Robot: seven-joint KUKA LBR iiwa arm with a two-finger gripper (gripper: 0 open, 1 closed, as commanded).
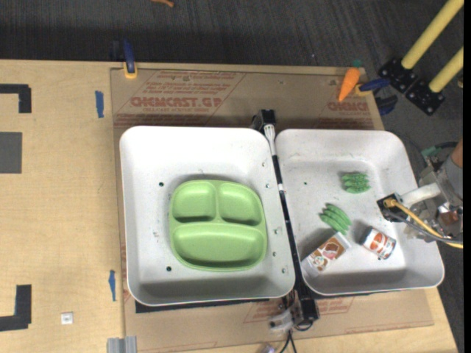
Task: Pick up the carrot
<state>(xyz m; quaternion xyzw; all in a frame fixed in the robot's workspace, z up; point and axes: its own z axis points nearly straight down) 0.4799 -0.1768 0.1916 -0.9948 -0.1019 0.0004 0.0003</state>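
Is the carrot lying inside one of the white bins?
No, the carrot lies on the bench beyond the far rim of the right bin.

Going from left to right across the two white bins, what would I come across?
green divided plate → small carton → red-and-white can

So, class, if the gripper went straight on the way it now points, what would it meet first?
Probably the right bin: the gripper hangs over its right edge and seems to point down, though depth is unclear. The can lies just beside that line; the carrot lies outside, on the bench.
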